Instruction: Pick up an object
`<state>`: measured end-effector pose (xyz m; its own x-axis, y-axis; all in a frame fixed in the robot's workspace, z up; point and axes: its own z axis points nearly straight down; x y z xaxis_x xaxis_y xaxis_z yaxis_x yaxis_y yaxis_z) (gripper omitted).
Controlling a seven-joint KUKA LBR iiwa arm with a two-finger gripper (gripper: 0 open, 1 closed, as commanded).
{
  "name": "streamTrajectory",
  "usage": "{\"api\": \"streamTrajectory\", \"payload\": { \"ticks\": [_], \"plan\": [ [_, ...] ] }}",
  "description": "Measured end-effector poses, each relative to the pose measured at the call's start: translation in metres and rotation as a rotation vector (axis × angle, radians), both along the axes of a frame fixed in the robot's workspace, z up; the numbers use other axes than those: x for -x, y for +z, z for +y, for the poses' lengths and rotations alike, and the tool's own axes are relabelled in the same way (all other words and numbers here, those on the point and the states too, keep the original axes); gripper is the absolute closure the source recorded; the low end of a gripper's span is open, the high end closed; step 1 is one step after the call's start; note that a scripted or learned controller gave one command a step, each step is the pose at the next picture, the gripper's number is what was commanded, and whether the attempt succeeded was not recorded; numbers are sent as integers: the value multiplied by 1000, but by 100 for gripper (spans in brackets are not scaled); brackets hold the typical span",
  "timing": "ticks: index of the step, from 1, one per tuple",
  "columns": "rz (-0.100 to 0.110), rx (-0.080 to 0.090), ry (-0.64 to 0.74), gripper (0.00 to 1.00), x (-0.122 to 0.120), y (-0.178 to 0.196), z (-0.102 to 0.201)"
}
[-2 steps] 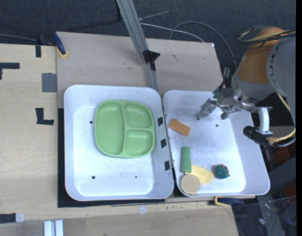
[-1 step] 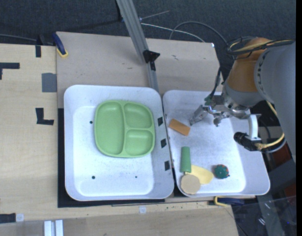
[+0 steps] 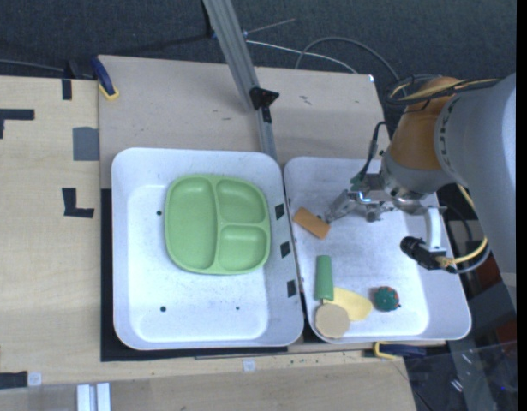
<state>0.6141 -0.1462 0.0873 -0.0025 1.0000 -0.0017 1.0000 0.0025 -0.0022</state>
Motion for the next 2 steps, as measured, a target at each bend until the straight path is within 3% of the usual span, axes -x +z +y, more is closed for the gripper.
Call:
{"api": "streamTrajectory", "payload": {
  "ticks": [1, 2],
  "plan": [
    [1, -2, 1, 100, 0, 11, 1],
    [-7, -1, -1, 100, -5, 74, -1]
  ]
}}
